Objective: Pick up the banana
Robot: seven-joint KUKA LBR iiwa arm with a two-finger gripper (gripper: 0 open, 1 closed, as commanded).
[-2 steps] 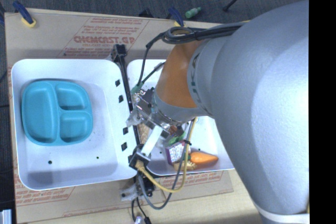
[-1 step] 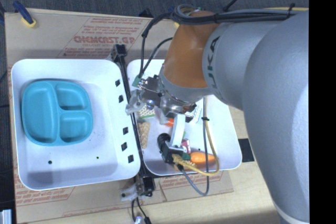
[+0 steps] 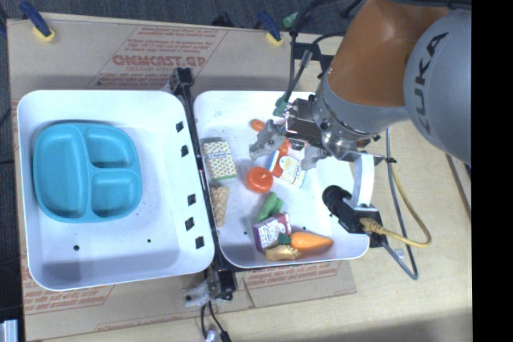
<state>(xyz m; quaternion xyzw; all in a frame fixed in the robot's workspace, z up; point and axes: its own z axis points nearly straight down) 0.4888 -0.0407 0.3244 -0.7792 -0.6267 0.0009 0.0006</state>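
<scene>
The claw (image 3: 282, 146) hangs over the middle of the right bin (image 3: 240, 104), its fingers spread wide with nothing between them. The banana (image 3: 281, 253) (a small yellowish piece, partly hidden) lies at the bin's near edge, just beside the carrot (image 3: 311, 241) and below the purple packet (image 3: 271, 232), its long axis roughly left-right.
</scene>
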